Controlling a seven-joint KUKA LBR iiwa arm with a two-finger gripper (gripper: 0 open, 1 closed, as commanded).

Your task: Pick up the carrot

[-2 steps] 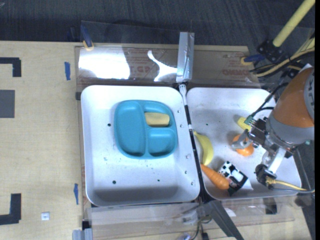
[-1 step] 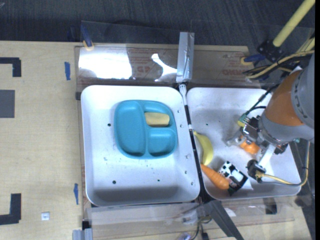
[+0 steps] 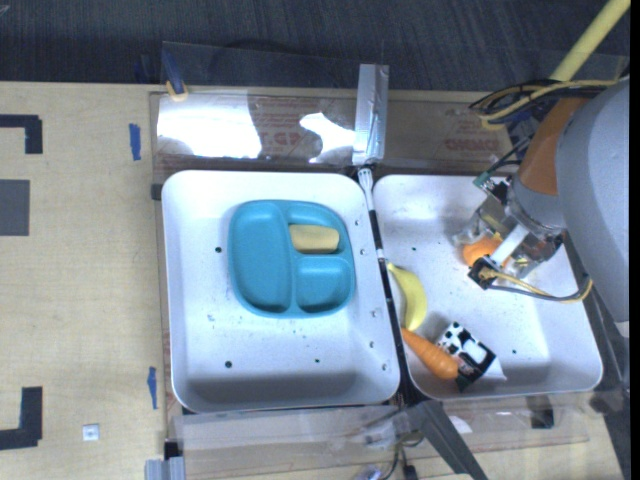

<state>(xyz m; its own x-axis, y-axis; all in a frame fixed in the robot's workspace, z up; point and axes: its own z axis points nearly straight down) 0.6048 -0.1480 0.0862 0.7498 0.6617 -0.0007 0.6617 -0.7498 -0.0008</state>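
The carrot is orange and tapered. It lies in the near left corner of the right bin, its thick end touching a black and white toy. My gripper is over the upper middle of that bin, well up and to the right of the carrot. A small orange thing sits right at the gripper's tip, and I cannot tell whether it is held.
A yellow banana lies along the right bin's left wall, just above the carrot. The left bin holds a blue divided plate with a yellow piece of food in one compartment. Cables hang near the wrist.
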